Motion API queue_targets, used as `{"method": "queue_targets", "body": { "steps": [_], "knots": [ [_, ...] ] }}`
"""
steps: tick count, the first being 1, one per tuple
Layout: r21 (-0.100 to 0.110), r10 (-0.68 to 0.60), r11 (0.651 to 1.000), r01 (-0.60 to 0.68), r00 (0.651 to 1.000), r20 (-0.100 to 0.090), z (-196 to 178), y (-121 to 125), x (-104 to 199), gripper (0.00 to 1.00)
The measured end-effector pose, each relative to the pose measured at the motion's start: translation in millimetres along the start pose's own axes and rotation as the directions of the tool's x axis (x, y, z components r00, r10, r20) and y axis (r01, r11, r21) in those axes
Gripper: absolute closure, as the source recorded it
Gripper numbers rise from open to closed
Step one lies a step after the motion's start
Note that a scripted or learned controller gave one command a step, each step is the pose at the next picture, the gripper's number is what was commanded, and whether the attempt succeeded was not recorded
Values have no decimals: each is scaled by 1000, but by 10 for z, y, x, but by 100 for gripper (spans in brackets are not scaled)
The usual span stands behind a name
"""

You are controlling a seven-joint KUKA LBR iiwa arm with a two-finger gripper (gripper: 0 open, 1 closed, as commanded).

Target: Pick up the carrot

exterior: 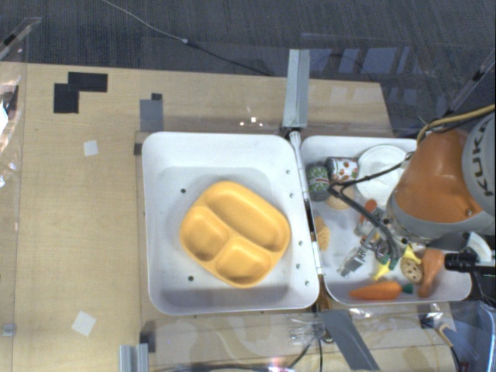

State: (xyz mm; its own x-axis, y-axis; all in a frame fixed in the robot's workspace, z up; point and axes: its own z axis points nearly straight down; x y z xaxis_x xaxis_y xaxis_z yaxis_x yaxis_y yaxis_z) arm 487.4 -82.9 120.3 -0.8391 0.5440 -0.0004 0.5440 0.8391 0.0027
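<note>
Orange and long, the carrot (377, 291) lies flat near the front wall of the right bin (463, 289). It looks smooth, with one thin end pointing left. Nothing is touching it from above. The claw (358, 259) hangs over the bin a little above and to the left of the carrot, on a wrist with many black wires. I cannot tell if the claw is apart or together.

Close to the carrot are a small yellow piece (383, 270), a round brown thing with dots (411, 269) and another orange-brown piece (430, 272). At the back of the same bin lie a little can with a dark label (342, 167), too small to read, a green patterned thing (318, 181) and a round white plate (381, 162).

The left bin (163, 231) is white and shallow with round corners. In it sits a shiny yellow tray (235, 232) with three dips. Both bins rest on a pale wood worktop (70, 231) with black squares (77, 89) stuck on it. Behind it is dark grey floor.
</note>
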Motion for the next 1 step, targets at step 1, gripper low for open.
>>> {"method": "queue_targets", "body": {
  "steps": [1],
  "knots": [
    [-3,337,942,-337,942,7,-431,-62,-64,0]
  ]
}}
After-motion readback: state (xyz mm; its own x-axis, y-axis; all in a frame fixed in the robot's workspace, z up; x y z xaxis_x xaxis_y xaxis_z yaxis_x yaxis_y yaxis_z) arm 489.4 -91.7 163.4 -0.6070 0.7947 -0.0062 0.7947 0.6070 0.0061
